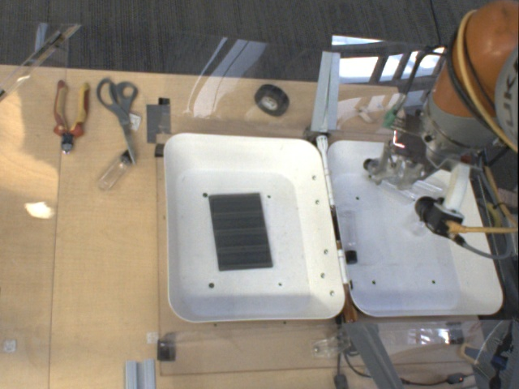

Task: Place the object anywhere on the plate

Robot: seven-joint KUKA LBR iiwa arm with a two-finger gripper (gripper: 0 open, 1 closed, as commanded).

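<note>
The single camera view looks down at a slant on a pale wooden counter [81, 282] that carries two shallow white plastic bins side by side. The left white bin [186, 290] holds a dark grey ribbed rectangular plate [240, 230], lying flat near the middle of its floor, slightly tilted against the bin's edges. Nothing rests on the plate.

The right white bin [422, 290] sits just beside the left one, their rims nearly touching along a narrow seam. The grey arm with its orange band [486, 47] reaches in from the right over the far part of this bin. Its metal two-finger gripper [388, 171] hangs low over the bin's far-left area; whether it is open or closed, and whether anything sits in it, cannot be told from this angle. A distinct task object cannot be picked out anywhere in the bins. A black cable fitting [434, 213] hangs beside the wrist.

On the counter to the left lie red-handled pliers [66, 116] and grey-handled scissors [120, 112], well apart from the bins. A small black block [160, 120] stands near the left bin's far corner, and a dark roll of tape [272, 100] lies beyond its far rim. No brand, label or writing can be read.
</note>
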